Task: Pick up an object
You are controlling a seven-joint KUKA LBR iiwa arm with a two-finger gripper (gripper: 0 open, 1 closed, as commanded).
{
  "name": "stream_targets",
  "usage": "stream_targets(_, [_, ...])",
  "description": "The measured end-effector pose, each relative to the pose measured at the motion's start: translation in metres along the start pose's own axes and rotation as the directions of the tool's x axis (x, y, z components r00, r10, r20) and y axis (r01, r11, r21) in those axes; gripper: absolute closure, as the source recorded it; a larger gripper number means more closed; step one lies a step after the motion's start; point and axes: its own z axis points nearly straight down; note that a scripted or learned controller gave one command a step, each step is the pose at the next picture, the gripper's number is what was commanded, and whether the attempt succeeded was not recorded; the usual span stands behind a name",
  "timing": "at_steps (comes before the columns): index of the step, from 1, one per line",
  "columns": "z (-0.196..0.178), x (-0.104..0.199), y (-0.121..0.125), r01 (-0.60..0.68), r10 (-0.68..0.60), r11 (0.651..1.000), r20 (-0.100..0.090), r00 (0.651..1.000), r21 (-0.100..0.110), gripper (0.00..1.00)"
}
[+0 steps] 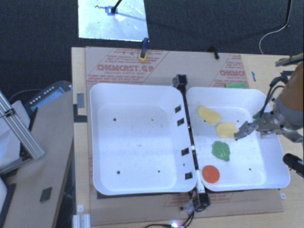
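Across the surface (156,61), seen from the fixed overhead camera, two shallow white bins are set side by side, joined along a dark central seam with black clips. No loose objects are seen in the left bin (102,96). Four small objects are seen in the right bin (273,167): a pale yellow piece (209,114) toward the far left part, a second yellow piece (226,129) just beside and in front of it, a green leafy-looking object (221,150) nearer the camera, and a round orange-red object (211,174) close to the near left corner. The grey arm is seen reaching in from the right over the right bin, and the end effector (240,131) is placed just to the right of the second yellow piece, at or very near its edge. Whether contact is made cannot be told, and nothing is seen between the fingers. Whether the end effector is apart or together cannot be told at this size and angle. The green object lies near, below and to the left of the tip.
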Motion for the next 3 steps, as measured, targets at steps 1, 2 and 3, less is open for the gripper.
stream_targets(1, [0.113,0.054,0.103,0.010,-0.010,1.000,-0.002,1.000,-0.003,0.00])
stream_targets(2, [0.107,-0.012,0.156,-0.002,0.002,1.000,0.004,1.000,-0.006,0.00])
stream_targets(3, [0.109,-0.020,0.083,-0.004,0.004,1.000,0.000,1.000,0.005,0.00])
